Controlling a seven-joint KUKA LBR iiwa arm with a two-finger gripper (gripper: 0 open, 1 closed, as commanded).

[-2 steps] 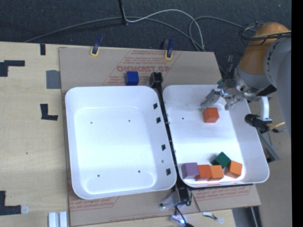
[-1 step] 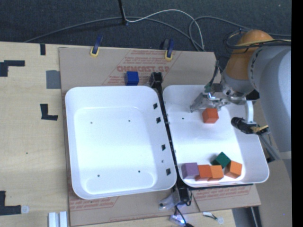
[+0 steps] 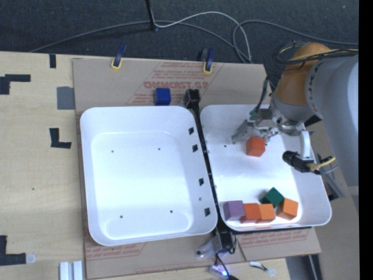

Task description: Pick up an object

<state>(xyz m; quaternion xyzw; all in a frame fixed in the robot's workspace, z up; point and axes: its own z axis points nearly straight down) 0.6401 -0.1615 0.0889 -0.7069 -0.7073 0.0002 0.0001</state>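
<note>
A red-orange block (image 3: 255, 147) lies in the upper middle of the right bin (image 3: 224, 124). My gripper (image 3: 255, 134) hovers right over it, at the block's far edge. Its two grey fingers (image 3: 238, 136) are splayed wider than the block, so it is open, and nothing sits between them. Along the right bin's near wall lie a purple block (image 3: 233, 209), two orange blocks (image 3: 252, 213) (image 3: 266, 212) side by side, a green block (image 3: 272, 196) and another orange block (image 3: 288, 207).
The left bin (image 3: 93, 127) stands beside the right one, with a black divider (image 3: 201, 156) between them. A blue block (image 3: 162, 95) rests on the cardboard behind the left bin. Cables run across the dark floor at the back.
</note>
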